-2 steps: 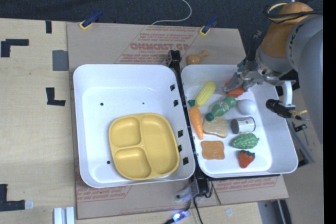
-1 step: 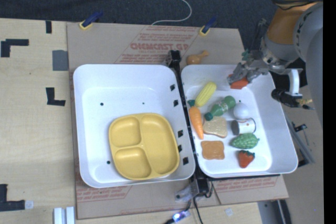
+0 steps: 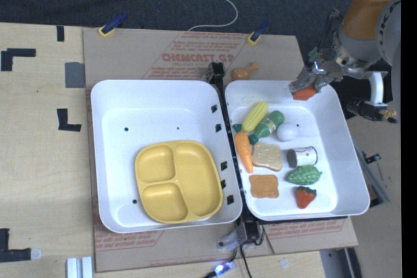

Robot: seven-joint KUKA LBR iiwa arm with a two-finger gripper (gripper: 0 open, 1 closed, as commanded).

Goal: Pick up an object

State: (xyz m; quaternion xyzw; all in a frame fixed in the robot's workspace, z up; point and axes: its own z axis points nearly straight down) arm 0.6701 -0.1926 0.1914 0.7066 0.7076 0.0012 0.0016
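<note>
My gripper (image 3: 305, 88) hangs over the far right corner of the right bin (image 3: 348, 159), with the arm coming in from the upper right. A small orange-red piece (image 3: 304, 94) sits between the fingertips, and the fingers look shut on it. It is level with the bin's far rim. Lying in the same bin are a corn cob (image 3: 255, 115), a green vegetable (image 3: 269, 124), a white egg (image 3: 287, 132), a carrot (image 3: 244, 152), a bread slice (image 3: 267, 156), a small can (image 3: 303, 156), a leafy green piece (image 3: 303, 174), a strawberry (image 3: 305, 196) and an orange cracker (image 3: 264, 186).
A yellow divided plate (image 3: 177, 180) lies in the left bin (image 3: 111, 107). A small orange toy (image 3: 244, 70) rests on the cardboard just behind the bins. A white cable (image 3: 208, 0) runs across the dark floor at the back.
</note>
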